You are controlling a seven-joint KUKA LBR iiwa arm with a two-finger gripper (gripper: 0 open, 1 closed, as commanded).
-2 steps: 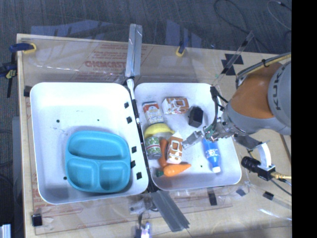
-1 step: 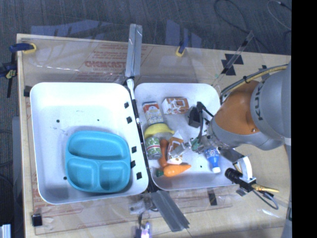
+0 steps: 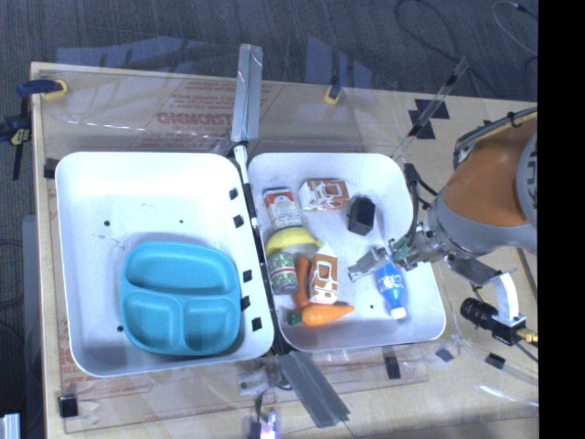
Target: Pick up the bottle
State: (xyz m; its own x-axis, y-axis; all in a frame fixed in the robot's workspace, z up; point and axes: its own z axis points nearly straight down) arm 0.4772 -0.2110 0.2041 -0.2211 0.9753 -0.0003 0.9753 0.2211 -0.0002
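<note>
Over the right bin [image 3: 416,323], the end effector [image 3: 391,252] hangs at the top end of the bottle [image 3: 392,289], a small white one with a blue label lying flat near the bin's right wall. The step looks like the approach to a grasp. Whether its grip is spread or pressed together cannot be told. Next it would need to close around the bottle and lift.

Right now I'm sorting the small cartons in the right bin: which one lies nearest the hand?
The orange-and-white carton beside the carrots, just left of the hand. The other two cartons lie farther off, along the bin's far wall.
</note>
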